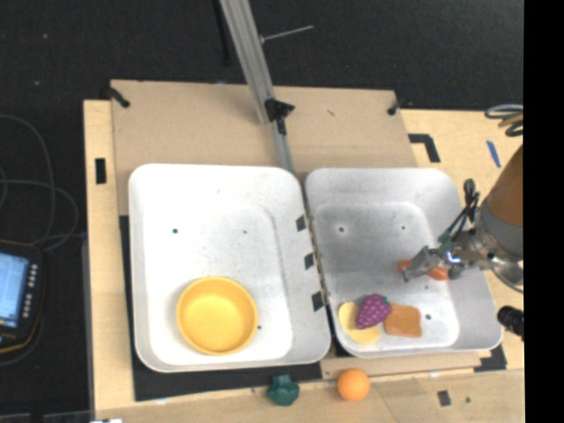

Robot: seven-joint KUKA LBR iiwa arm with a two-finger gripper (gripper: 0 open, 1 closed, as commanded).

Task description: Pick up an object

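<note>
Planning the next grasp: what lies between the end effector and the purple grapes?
Bare white bin floor, seen from above, between end effector and grapes.

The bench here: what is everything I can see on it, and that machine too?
Bins: two, white, side by side on the bench.
Bowl: one, yellow, near corner of the left bin.
Grapes: one bunch, purple, near edge of the right bin, lying on a yellow piece.
Orange slab: one, right beside the grapes.
Ball: one, orange, on the bench outside the bins.
Green object: one, left of the ball.
Arm: one, grey and orange, reaching in from the right.
Gripper: one, over the right bin.
</note>
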